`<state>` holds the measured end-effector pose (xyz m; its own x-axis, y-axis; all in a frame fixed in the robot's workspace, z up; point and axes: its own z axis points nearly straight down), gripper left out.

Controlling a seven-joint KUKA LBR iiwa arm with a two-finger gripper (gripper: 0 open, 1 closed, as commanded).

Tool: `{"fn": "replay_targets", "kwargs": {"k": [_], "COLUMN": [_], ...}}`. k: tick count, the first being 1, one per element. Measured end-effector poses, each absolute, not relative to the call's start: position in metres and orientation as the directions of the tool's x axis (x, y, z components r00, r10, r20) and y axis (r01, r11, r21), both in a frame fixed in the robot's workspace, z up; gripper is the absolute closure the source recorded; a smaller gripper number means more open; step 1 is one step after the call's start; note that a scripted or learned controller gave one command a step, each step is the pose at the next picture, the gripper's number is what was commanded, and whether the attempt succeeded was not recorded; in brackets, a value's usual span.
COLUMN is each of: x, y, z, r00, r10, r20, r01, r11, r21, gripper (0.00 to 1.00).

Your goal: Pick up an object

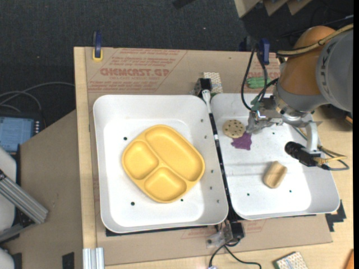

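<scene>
Beside the purple scrap [242,142] hang the jaws, gap unreadable; the tan block [274,174] slants up-right.

The bin on the view's left [106,167] is mostly taken up by a yellow divided tray [162,162] lying in its middle. Bare floor remains only as a band along the rims, widest at the far edge.

In the other bin [314,200], a speckled disc [233,128] and a purple piece [242,142] lie close together by the shared wall. The gripper [255,122] and the arm [303,72] crowd the far edge above them. A tan block [274,174] sits nearer the front. Open floor runs between it and the purple piece, and along the near edge.
</scene>
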<state>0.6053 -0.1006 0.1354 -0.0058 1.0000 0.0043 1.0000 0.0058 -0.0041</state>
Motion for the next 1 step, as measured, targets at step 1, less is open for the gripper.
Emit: {"fn": "replay_targets", "kwargs": {"k": [1], "x": [0.5638], "y": [-0.1717], "z": [0.1282], "r00": [0.007], "r10": [1.000], "r20": [0.001], "r01": [1.000], "r11": [-0.007], "r21": [-0.004], "gripper": [1.00]}}
